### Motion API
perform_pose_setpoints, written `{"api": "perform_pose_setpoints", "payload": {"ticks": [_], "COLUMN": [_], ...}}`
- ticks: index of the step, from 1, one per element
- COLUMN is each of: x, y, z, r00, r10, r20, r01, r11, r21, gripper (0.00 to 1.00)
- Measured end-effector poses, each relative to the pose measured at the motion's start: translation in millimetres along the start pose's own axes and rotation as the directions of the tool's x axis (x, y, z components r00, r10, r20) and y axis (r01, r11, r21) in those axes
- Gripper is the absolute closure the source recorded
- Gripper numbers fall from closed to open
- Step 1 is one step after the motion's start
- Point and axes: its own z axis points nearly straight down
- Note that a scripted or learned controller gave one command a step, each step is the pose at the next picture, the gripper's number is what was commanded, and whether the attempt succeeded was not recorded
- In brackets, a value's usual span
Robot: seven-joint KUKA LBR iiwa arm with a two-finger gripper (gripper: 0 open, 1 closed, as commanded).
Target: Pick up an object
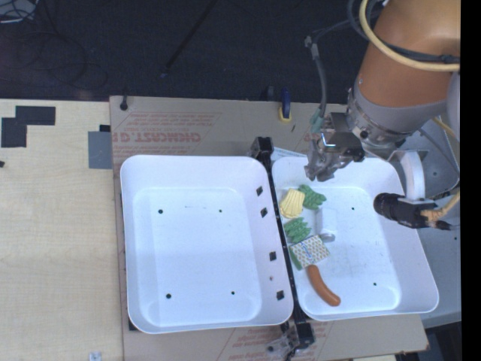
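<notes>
Lying toward the near edge of the right-hand shallow white plastic bin (406, 292) is a small orange sausage-shaped toy (323, 285), slanting from far-left to near-right on the bin floor. It looks like light moulded plastic, stiff and smooth, so I am guessing it will be slippery and will roll if pinched off centre; taking it across its narrow middle, with the jaws set square to its length, seems the safest hold.

Just beyond its far end a small flat patterned packet (310, 251) is lying, close to or touching the sausage. Past that sit a green ridged pod-like toy (296, 229), a yellow corn-cob toy (292, 201) and a green leafy piece (313, 196), all crowding along the left wall of this bin. These look equally light, and the cluster leaves little room between pieces.

The grey two-finger gripper (322, 173) is hanging over the far end of that cluster, just above the leafy piece, well apart from the sausage. Nothing is sitting between the jaws, and I cannot tell whether they are spread or closed.

The left-hand shallow white plastic bin (150, 307) is sitting beside it, and both are resting on the pale wooden surface (52, 262).
</notes>
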Motion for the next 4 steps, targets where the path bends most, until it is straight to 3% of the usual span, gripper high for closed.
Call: {"api": "perform_pose_setpoints", "payload": {"ticks": [2, 3, 4], "x": [81, 79, 161], "y": [-68, -67, -72], "z": [-29, -37, -138], "r00": [1.000, 1.000, 1.000], "r10": [-0.005, -0.007, -0.009], "r20": [-0.002, 0.000, -0.005], "r01": [0.005, 0.007, 0.009], "r11": [1.000, 1.000, 1.000], "r21": [0.005, 0.008, -0.005], "gripper": [1.00, 1.00, 1.00]}}
